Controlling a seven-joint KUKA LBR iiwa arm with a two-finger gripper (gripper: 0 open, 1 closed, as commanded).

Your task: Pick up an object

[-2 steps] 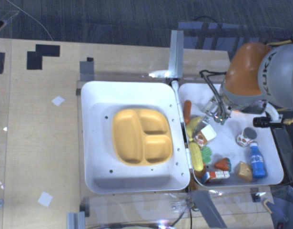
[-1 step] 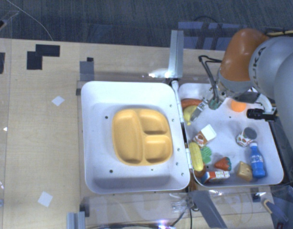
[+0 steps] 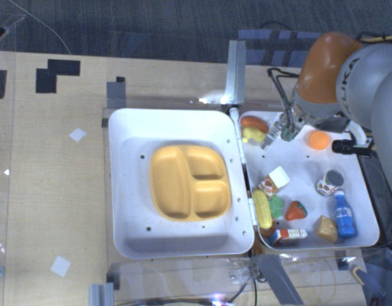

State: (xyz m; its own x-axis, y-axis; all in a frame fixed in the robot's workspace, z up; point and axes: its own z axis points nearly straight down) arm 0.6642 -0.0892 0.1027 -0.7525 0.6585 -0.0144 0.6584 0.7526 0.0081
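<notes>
In the right bin point(image 3: 368, 199), a scatter of toy food and small containers lies across the floor: a yellow corn cob point(image 3: 262, 209) against the left wall, a strawberry point(image 3: 296, 210) just beside it, a white block point(image 3: 278, 177) above them, a small can point(image 3: 329, 183) toward the right, a blue bottle point(image 3: 343, 214) below that can, a brown chunk point(image 3: 326, 229) next to the bottle, and a red-and-white packet point(image 3: 289, 235) along the near wall. An orange ball point(image 3: 319, 139) sits near the far right, and a yellow and orange piece point(image 3: 253, 129) rests in the far left corner. The gripper point(image 3: 278, 133) hangs low between that corner piece and the ball, with nothing visibly between its fingers; whether they are spread or closed cannot be told. The grey arm point(image 3: 368, 88) reaches in from the right. The left bin point(image 3: 129, 190) holds a yellow divided tray point(image 3: 188, 182) at its middle.
</notes>
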